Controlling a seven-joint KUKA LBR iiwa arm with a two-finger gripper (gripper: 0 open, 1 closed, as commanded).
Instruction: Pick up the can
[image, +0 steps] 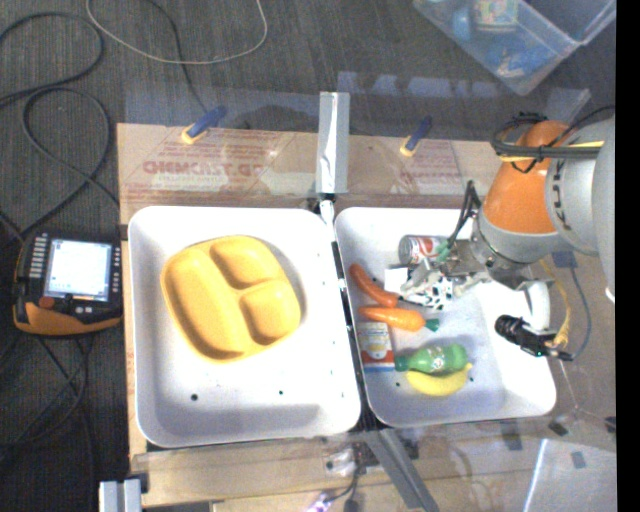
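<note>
A yellow plastic divided plate (234, 296) lies in the middle of the left white bin (150, 400). In the right white bin (520, 395), two orange carrots (385, 302) lie near its left edge, with a green and yellow toy fruit (436, 368) toward the front edge. The silver drink can (420, 248) lies on its side near the back edge. The gripper (447, 272) sits just beside it; its state cannot be told.

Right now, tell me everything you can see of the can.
The can lies on its side in the right bin, near that bin's far wall. It looks like shiny metal, silvery with red on its label. The gripper hangs right beside it, hiding its right end. A black-and-white spotted thing lies just in front. Whether the gripper touches the can is unclear.
</note>
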